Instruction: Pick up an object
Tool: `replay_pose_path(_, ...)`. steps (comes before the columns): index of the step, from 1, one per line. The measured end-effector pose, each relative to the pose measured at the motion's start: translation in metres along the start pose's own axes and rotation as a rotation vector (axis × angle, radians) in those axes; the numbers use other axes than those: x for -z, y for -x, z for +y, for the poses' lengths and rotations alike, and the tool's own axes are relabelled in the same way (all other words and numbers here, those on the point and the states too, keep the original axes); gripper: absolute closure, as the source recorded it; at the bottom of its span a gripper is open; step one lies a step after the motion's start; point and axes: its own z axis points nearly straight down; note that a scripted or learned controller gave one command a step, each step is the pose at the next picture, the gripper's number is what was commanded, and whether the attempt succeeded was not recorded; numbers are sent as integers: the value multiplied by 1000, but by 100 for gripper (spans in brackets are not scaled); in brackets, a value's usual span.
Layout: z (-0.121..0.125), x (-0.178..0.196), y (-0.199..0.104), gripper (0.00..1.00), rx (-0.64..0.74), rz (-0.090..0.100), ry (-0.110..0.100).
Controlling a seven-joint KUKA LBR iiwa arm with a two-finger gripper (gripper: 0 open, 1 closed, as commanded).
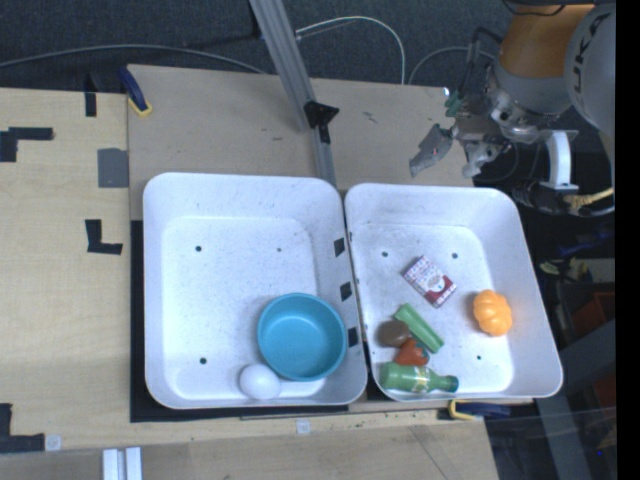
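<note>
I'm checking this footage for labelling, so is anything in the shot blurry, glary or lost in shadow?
Camera view: lighting is even and soft, and the two white bins read bright without harsh glare; the round blue bowl and orange ball-shaped toy look reasonably sharp; the gripper is slightly soft against the dark floor at the upper right.

The grey arm with the orange band [545, 30] comes in from the upper right corner and bends down toward the left. Its two-finger gripper [455, 153] hangs at the wrist end (the lowest part of the arm). The fingers [431, 151] are spread apart, and nothing is seen between them.
</note>
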Motion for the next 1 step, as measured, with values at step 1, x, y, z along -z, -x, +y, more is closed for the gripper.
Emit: replay_pose_path(1,0,0,0,0,0,0,0)
